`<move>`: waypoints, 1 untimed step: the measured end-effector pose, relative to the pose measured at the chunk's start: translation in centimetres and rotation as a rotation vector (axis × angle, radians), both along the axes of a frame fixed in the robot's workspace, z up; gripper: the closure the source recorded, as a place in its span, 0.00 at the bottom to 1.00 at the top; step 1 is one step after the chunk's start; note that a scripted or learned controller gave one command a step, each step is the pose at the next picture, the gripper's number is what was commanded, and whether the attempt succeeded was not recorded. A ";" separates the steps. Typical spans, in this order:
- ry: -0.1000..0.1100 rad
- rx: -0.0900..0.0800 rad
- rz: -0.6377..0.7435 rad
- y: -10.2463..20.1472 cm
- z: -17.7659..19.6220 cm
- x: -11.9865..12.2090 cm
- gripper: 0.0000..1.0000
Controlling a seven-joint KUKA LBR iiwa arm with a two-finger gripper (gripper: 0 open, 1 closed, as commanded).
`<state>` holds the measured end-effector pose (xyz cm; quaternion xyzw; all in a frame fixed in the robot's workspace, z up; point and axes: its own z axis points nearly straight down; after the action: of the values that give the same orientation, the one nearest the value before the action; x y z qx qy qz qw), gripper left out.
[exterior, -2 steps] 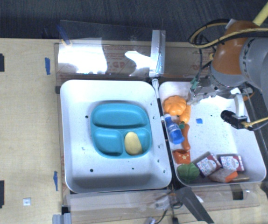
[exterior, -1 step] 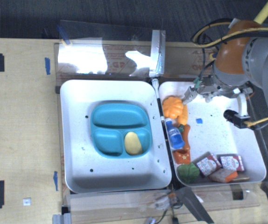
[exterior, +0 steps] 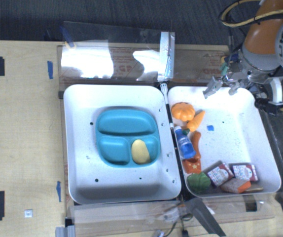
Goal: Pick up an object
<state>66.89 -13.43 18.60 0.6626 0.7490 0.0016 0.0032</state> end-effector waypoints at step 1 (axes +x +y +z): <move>0.005 0.000 0.099 3.6 -10.0 -0.1 0.00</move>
<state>66.80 -9.83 8.57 0.6246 0.7810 0.0002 0.0012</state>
